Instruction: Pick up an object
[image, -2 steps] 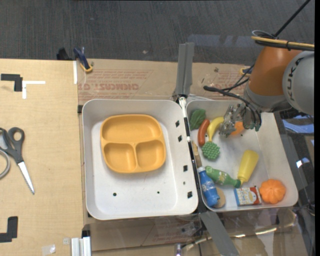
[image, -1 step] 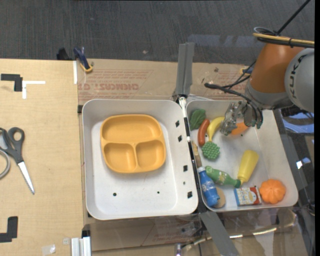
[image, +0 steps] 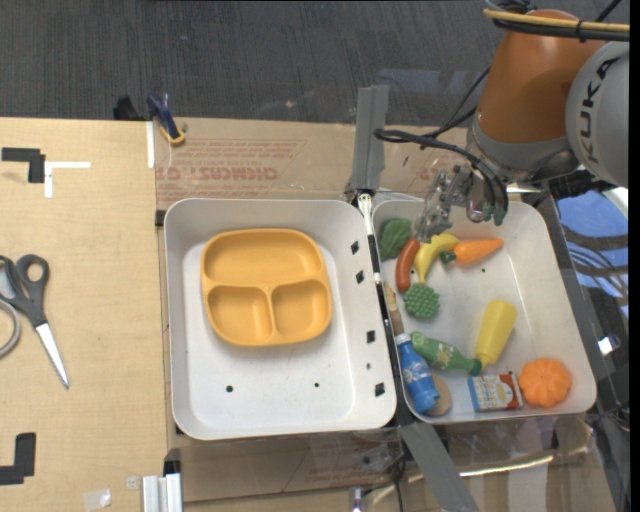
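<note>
Overhead slanted view of a bench w/ two shallow white bins side by side. The left bin (image: 190, 400) holds one orange divided plate (image: 267, 285), lying flat toward the back, w/ bare floor in front of it.

The right bin (image: 555, 290) holds the toys to pick from, bunched in two groups. At the back: a broccoli (image: 394, 236) near the rim, a red sausage (image: 404, 265), a banana (image: 432, 252) and a carrot (image: 476, 250), touching or nearly so. A green spiky ball (image: 421, 301) sits just below them. At the front: a yellow bottle (image: 494, 331), a green bottle (image: 444, 353), a blue bottle (image: 418, 378) against the left wall, a small carton (image: 494, 392) and a pumpkin (image: 546, 381) in the right corner.

The gripper (image: 440, 213) hangs over the back group, just above the banana, reaching in from the right. Can't tell if it's open or closed; nothing seen held.

Judgement: the back cluster is tight, so a neighbour may get nudged. Open floor lies mid-bin, btwn carrot and yellow bottle.
</note>
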